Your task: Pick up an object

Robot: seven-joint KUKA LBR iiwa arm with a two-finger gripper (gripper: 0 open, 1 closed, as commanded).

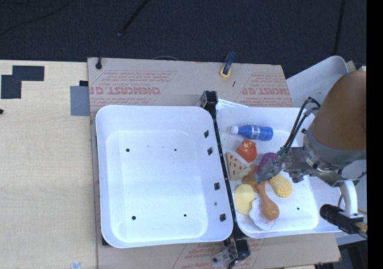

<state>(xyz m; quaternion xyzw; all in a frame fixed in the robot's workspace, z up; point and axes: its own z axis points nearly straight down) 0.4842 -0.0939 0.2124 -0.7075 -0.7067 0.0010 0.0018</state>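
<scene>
The right bin [299,217] holds several toy foods: a blue bottle [254,132], a red-orange piece [246,151], a waffle-patterned wedge [236,168], a purple piece [268,160], a yellow corn cob [280,186], a yellow lemon-like lump [243,198] and a brown drumstick [267,202]. My gripper [269,170] is down in this bin at the middle of the pile, right beside the purple piece and the corn. Its fingertips are dark and merge with the objects under them.
The left bin [111,172] lies next to the right one, with a black divider clamp [218,160] between them. Both rest on cardboard [155,85]. A yellow-and-blue clip [227,66] sits at the cardboard's far edge. The arm's orange band [344,112] looms over the right bin's right side.
</scene>
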